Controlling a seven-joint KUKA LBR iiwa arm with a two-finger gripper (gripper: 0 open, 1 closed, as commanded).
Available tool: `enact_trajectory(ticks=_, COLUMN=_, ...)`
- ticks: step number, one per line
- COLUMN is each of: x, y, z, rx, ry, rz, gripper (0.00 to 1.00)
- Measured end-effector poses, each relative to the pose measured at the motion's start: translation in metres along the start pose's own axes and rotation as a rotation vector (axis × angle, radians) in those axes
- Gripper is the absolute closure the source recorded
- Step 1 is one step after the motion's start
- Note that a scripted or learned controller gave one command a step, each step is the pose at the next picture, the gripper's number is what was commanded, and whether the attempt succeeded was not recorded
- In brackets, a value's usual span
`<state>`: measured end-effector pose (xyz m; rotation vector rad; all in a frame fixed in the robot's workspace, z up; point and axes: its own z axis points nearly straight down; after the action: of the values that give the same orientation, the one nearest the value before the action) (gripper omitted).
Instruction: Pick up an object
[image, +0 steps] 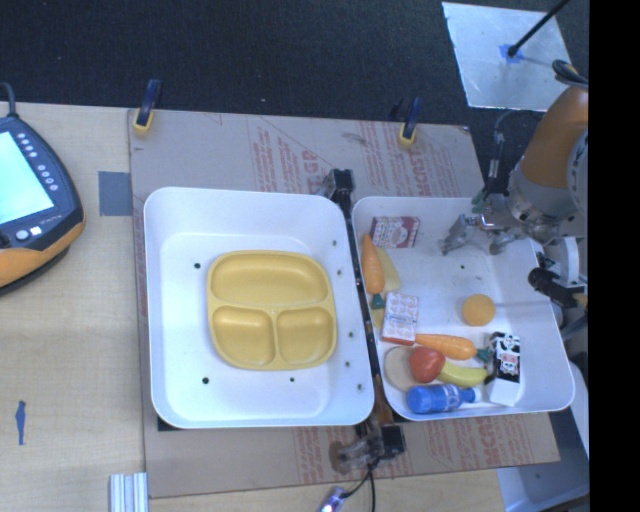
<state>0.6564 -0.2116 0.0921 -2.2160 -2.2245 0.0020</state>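
1. The left bin (165, 300) is seen to bear a yellow divided tray (270, 305) in its middle, well apart from the arm
2. The right bin (560, 390) is loaded with small things, most of them gathered along its left wall and near corner
3. The arm (555, 140) is brought in from the right, its orange band above the wrist, with the wrist tipped down over the far right part of the right bin
4. The gripper (478, 232) is held low over bare bin floor; its fingers are spread fairly wide and nothing is seen between them
5. The red and white carton (395, 232) is found just left of the gripper, near the far wall, and is judged the closest candidate
6. The orange ball (478, 309) lies toward the near side from the gripper, apart from the other things, so a clean approach is judged likely
7. The carrot (447, 346) lies farther toward the near side, its long axis set roughly left to right, touching the tomato (426, 364)
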Motion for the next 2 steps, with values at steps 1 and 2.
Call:
enact_trajectory(ticks=1, x=0.017, y=-0.058, z=0.001, rx=0.003, ry=0.000, rz=0.000, gripper=0.00)
enact_trajectory(ticks=2, x=0.000, y=-0.115, z=0.001, rx=0.002, ry=-0.001, rz=-0.001, gripper=0.00)
